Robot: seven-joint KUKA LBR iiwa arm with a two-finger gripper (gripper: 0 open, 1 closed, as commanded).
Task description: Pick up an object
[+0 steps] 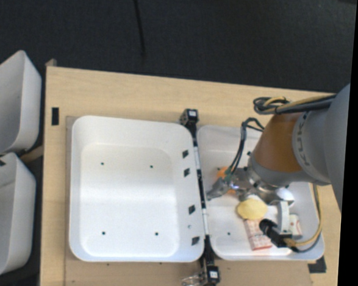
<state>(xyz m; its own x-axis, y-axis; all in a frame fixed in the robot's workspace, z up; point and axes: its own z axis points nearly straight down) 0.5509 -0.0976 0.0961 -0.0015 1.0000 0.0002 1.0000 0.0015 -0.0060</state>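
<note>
Arm (301, 142) over right bin (233, 246), hand (221, 187) down inside

Vantage: above the bench (121, 95), you look down at a slant.
Frame: left bin (78, 181) and right bin (219, 142), fairly close.

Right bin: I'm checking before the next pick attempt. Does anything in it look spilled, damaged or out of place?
Nothing stands out. A yellow lump and a small red-and-white packet lie inside the right bin, close under the arm, neither over the rim.
</note>
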